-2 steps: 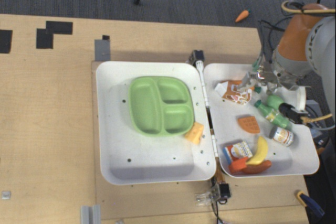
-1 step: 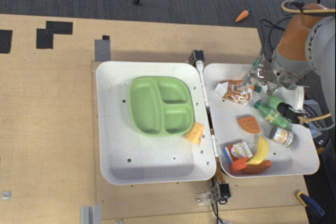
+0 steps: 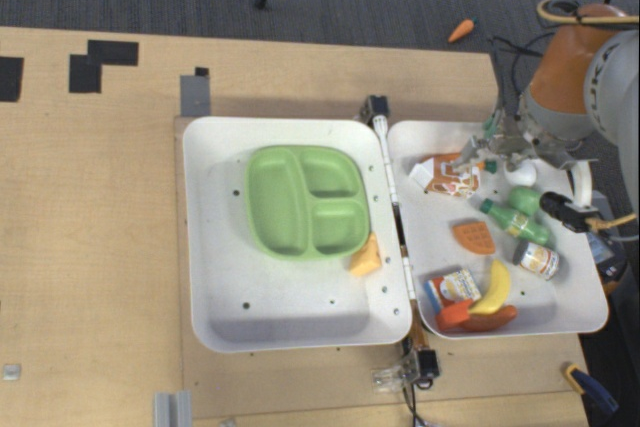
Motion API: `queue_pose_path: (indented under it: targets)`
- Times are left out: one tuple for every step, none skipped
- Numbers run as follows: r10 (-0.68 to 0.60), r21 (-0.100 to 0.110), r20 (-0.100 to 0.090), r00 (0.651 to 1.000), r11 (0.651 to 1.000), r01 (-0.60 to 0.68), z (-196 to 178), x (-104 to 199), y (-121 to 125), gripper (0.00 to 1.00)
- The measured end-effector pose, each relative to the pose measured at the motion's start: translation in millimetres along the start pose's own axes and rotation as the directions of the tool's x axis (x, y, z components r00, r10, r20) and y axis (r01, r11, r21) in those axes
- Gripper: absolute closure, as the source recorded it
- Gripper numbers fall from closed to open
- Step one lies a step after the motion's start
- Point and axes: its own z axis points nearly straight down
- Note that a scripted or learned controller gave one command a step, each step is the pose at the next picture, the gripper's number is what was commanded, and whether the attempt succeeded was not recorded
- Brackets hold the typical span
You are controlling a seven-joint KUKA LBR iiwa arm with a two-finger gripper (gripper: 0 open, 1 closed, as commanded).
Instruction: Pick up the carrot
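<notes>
Apparently the carrot [image 3: 470, 317], as I read that orange-red piece, lies at 6 o'clock in the right bin [image 3: 565, 307], touching the banana [image 3: 496, 287] that leans across it, with a small carton [image 3: 455, 286] just beside at 11 o'clock. My gripper [image 3: 500, 147] hangs at the bin's 12 o'clock edge, well apart from it; released or clenched, I cannot tell. I judge this the approach step: next I must travel toward 6 o'clock and come down clear of the banana.
</notes>
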Motion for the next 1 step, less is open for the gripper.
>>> queue_pose_path:
  targets:
    - [0.046, -0.005, 0.001, 0.999, 0.999, -0.046, 0.0, -0.9, 1.3, 0.00]
